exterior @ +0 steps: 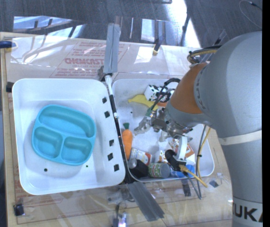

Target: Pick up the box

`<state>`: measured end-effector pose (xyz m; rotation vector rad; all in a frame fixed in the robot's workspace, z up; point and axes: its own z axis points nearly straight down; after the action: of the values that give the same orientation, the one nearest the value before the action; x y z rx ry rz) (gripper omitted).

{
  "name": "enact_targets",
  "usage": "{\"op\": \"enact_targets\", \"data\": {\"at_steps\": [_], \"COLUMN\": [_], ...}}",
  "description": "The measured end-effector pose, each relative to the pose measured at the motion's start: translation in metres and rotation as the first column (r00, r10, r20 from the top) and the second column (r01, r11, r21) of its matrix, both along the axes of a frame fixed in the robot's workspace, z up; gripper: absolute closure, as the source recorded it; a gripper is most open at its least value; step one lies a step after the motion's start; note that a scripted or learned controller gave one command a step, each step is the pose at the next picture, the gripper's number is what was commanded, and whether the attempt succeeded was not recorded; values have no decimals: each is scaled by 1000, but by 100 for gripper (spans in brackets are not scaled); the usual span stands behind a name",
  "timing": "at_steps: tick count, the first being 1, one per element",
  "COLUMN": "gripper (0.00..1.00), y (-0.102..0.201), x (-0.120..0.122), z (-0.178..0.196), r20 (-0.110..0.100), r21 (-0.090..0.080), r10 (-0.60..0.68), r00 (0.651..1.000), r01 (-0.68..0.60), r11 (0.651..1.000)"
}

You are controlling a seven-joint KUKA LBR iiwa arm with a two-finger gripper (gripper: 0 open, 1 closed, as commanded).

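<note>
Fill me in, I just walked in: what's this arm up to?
The grey arm reaches from the right into the right bin, its claw low among a clutter of items, including a carrot and a banana. The left bin holds a blue divided tray. It's meant to pick up a box; no grasp is visible.

Bright daylight enters from the top of frame; glare streaks on clear sheeting (73,56) upper left. White bins (54,91) near overexposed. Soft focus throughout, slight blur lower right.
</note>
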<state>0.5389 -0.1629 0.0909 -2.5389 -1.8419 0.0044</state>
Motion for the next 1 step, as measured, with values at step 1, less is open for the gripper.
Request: {"op": "enact_targets", "data": {"at_steps": [1], "gripper": [0], "y": [-1], "x": [-61], "z": [1], "r20": [6], "r21": [-2], "r10": [-38], "r00": [999], "r01": [38], "r11": [999]}}
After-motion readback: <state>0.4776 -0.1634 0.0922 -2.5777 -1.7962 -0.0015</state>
